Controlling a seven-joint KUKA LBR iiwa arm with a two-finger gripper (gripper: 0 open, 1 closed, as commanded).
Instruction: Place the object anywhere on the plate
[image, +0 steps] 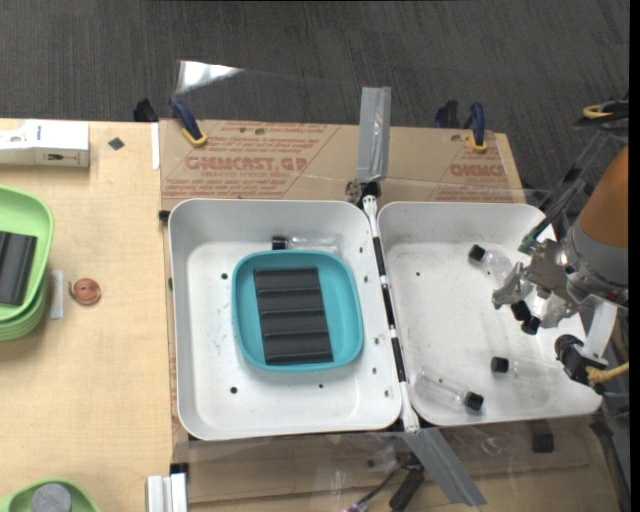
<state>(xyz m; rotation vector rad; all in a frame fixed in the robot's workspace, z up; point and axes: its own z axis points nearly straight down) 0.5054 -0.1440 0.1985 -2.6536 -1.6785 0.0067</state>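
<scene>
Two white bins abut: left bin (195, 330) holds teal plate (345, 300) bearing a dark ribbed block (291, 315), right bin (440, 250) holds the gripper (520, 300) near its right wall, grip state unreadable, and clear black-capped vials, one (450, 393) near the front wall.

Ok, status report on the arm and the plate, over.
Gripper over right white bin, grip unclear. Clear black-capped vials in that bin. Teal square plate carries black ridged block.

Glossy teal plastic plate (298, 310) with a matt black ribbed insert (292, 315); smooth white plastic bins (200, 390); pale wood bench (90, 400); brown cardboard sheet (270, 160)
</scene>
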